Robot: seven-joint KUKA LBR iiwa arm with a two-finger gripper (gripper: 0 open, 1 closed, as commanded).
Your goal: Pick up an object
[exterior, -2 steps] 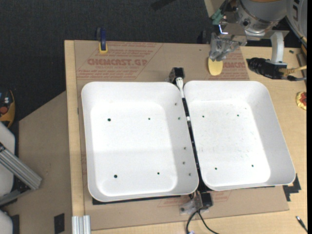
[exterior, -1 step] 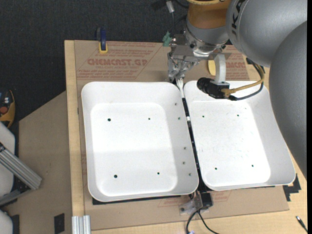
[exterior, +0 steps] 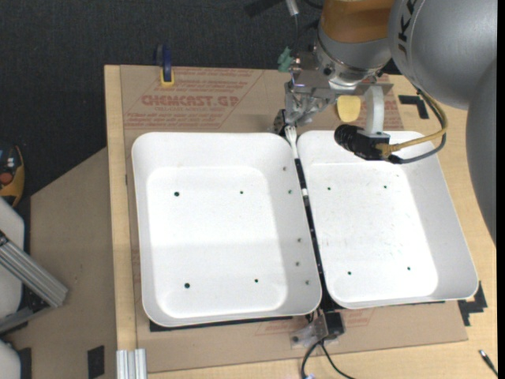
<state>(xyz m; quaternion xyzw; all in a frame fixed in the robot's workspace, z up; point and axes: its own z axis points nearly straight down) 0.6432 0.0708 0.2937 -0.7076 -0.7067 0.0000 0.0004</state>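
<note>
A: What does the table [exterior: 197, 93] look like?

B: A brown board under two shallow white bins set side by side, the left bin [exterior: 150, 235] and the right bin [exterior: 442, 235], their inner rims touching down the middle. Dark carpet-like floor lies behind and to the left, and a blue and yellow clamp [exterior: 165, 64] grips the board's far edge.

A: Any writing?

B: Red print on the board reads roughly "CHEMCAST GP"; the smaller line beneath is too faint to read.

A: And the arm [exterior: 442, 30]?

B: Grey with an orange band, it hangs over the far end of the seam between the bins. The hand [exterior: 304, 109] sits just above the rims there; whether its fingers are apart or together, I cannot tell.

A: The object?

B: A small pale yellow piece [exterior: 349, 106] shows just right of the hand, at the far rim of the right bin. I cannot tell if anything grips it.
</note>
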